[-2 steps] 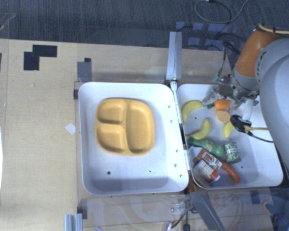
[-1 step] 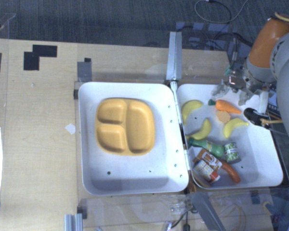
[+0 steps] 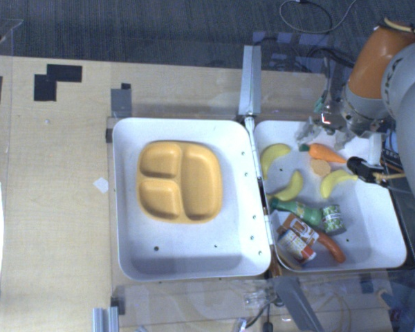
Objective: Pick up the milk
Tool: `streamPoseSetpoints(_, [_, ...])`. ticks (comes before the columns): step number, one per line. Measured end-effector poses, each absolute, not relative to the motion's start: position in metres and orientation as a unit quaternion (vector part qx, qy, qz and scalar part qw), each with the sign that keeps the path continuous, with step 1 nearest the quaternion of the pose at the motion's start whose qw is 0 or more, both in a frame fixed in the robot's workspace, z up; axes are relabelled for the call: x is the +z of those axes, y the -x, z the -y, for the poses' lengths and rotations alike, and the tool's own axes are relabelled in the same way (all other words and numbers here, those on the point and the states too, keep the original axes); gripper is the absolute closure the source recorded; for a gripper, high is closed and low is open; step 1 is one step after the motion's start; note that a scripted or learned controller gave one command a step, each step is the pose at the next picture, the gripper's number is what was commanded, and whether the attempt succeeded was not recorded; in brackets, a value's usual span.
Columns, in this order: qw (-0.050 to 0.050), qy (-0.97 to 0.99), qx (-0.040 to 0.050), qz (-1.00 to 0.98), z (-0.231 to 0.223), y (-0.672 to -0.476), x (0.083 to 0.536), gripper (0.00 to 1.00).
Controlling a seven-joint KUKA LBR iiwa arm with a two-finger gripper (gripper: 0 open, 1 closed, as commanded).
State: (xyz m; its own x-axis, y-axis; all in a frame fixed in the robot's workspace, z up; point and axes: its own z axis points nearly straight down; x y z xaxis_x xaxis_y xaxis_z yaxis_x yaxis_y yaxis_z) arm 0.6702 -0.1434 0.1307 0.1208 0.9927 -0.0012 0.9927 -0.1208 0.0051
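Right bin (image 3: 391, 251): shallow white plastic, holding curved yellow bananas (image 3: 290, 185), an orange carrot (image 3: 326, 153), a green bottle (image 3: 306, 213)
Milk (image 3: 297, 239): boxy printed carton, near front edge; beside bottle
Gripper (image 3: 326, 131): above bin's back; grip cannot be told
Left bin (image 3: 124, 254): yellow divided tray (image 3: 180, 180)

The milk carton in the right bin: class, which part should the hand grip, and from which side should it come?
Probably across the milk carton's long flat sides, coming straight down from above. It lies tipped over at the right bin's near-left corner, crowded by the wall, the green bottle and an orange piece; its top face is free.
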Motion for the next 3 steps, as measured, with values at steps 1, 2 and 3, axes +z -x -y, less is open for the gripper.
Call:
streamPoseSetpoints(1, [0.0,-0.848,0.0011,-0.531,0.092,-0.623,0.105,0.0])
streamPoseSetpoints(2, [0.001,-0.846,0.0024,-0.533,0.09,-0.624,0.116,1.0])
streamPoseSetpoints(3, [0.001,-0.789,0.0022,-0.614,0.037,-0.599,0.186,1.0])
